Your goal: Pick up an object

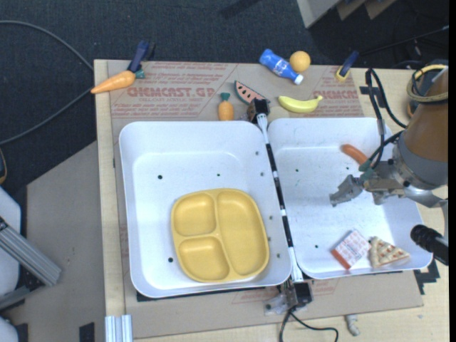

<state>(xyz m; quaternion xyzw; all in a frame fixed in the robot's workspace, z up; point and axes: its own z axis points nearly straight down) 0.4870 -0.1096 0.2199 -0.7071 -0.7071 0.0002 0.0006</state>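
Two white bins (142, 148), one yellow tray (219, 234)

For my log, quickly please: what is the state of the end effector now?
End effector: above the right bin, nothing visibly held; open or closed cannot be told.

Pincer (340, 196) low, angled leftward

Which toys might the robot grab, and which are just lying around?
For the job: sausage, red packet, pizza slice, all in the right bin, near the gripper.

Lying about: yellow tray, banana, carrot, bottle.
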